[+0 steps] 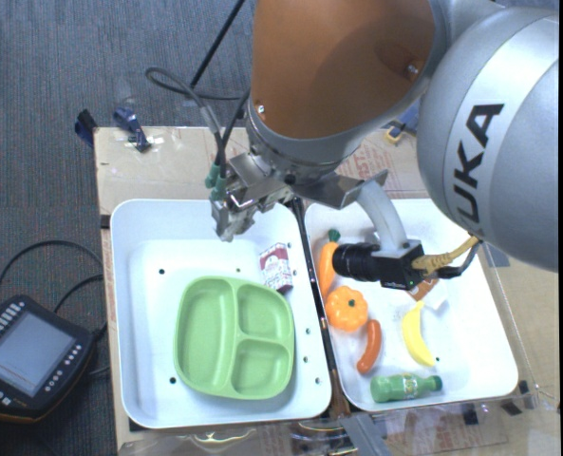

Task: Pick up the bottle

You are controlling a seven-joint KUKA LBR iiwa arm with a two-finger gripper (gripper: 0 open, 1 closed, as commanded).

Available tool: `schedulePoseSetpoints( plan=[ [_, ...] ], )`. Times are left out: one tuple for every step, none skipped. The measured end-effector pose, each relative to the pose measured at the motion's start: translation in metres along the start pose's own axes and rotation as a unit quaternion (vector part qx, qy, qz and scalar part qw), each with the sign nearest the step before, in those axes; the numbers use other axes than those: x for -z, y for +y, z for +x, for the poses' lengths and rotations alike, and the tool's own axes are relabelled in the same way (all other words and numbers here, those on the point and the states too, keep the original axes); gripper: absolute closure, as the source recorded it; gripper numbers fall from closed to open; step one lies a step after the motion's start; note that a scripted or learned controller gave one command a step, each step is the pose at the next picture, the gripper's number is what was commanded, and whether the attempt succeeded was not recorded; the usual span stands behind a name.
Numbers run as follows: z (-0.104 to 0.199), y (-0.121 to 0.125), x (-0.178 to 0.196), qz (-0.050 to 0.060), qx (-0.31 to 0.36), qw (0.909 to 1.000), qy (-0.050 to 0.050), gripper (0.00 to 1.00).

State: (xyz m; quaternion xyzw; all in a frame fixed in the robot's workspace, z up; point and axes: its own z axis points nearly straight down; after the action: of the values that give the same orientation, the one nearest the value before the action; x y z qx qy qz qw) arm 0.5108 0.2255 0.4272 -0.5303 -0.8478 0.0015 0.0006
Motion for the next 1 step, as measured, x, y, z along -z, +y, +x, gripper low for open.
schedulePoseSetpoints(
  plan=[
    [0.0242, -0.0271, -0.0924, 0.002, 0.012, 0.9999, 0.000, 1.00]
  ],
)
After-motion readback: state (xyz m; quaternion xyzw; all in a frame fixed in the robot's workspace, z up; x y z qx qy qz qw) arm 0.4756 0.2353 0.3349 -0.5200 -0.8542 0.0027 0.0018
